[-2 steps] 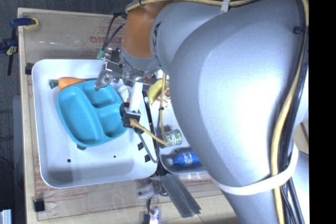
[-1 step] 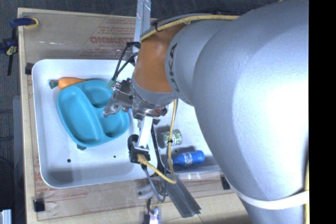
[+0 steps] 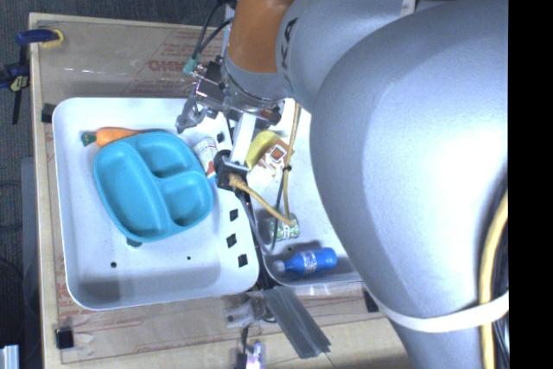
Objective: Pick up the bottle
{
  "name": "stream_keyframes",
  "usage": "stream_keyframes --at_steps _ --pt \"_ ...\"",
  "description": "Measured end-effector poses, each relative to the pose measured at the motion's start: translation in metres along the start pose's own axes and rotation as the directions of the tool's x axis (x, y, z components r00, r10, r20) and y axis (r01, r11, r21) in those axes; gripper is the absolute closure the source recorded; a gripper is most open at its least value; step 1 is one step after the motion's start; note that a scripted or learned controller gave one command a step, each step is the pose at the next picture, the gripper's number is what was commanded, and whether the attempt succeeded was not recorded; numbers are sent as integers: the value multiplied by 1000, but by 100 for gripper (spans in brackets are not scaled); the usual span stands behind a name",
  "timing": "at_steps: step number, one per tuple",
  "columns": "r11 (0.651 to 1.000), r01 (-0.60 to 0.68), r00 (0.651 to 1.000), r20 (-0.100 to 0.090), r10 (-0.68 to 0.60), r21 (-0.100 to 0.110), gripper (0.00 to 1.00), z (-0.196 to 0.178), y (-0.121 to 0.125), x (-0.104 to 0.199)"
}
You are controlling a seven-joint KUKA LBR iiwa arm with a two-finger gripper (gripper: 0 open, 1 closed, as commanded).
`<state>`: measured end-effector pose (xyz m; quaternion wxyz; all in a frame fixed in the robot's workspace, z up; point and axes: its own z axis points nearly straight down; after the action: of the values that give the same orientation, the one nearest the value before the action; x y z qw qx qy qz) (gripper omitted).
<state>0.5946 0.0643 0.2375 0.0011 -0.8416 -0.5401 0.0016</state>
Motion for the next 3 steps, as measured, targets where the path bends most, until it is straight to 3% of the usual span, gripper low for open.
stream_keyframes --at_steps 1,2,3 --pt "999 -37 999 3 37 3 0 48 -101 -36" --pt "998 -60 998 1 60 0 0 47 -83 -42" --pt "999 53 999 1 -53 2 0 130 -41 41"
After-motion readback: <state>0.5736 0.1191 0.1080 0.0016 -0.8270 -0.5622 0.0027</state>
